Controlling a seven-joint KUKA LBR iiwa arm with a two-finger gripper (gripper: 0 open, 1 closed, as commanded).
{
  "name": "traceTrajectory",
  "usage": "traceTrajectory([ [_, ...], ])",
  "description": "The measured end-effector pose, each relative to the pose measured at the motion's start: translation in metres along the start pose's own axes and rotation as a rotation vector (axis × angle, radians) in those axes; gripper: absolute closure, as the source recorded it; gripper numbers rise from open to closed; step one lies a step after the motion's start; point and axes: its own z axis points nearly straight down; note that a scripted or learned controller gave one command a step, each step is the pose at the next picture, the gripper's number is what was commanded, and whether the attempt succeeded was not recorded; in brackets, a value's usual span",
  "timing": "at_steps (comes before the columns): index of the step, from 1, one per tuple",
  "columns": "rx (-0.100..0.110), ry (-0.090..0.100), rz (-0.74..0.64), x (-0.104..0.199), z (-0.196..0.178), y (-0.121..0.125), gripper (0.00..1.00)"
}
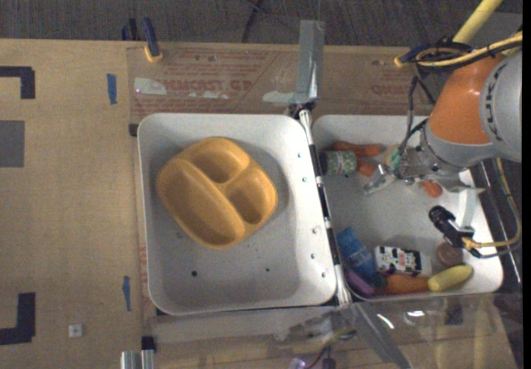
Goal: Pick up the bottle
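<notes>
A small container with a green label (338, 162), the likeliest bottle, lies on its side at the far left of the right bin (489, 276), against the wall between the bins. My gripper (377, 177) is low in that bin, just right of the container and slightly nearer the camera, with a small gap between them. The view shows nothing held in it. An orange carrot-like piece (358, 148) lies just behind the container. The arm's grey and orange wrist (469, 110) covers the bin's far right corner.
Along the right bin's near wall lie a blue packet (352, 243), a purple item (362, 281), a black-and-white carton (398, 259), an orange piece (406, 283), a yellow fruit (450, 278) and a brown round thing (449, 255). A yellow divided plate (217, 191) sits in the left bin (249, 284).
</notes>
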Motion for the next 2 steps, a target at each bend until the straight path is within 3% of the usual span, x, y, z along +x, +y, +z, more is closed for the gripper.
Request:
traceTrajectory([
  [1,0.0,0.002,0.223,0.048,-0.001,-0.059,0.0],
  [2,-0.002,0.001,0.319,0.062,-0.002,-0.108,0.0],
])
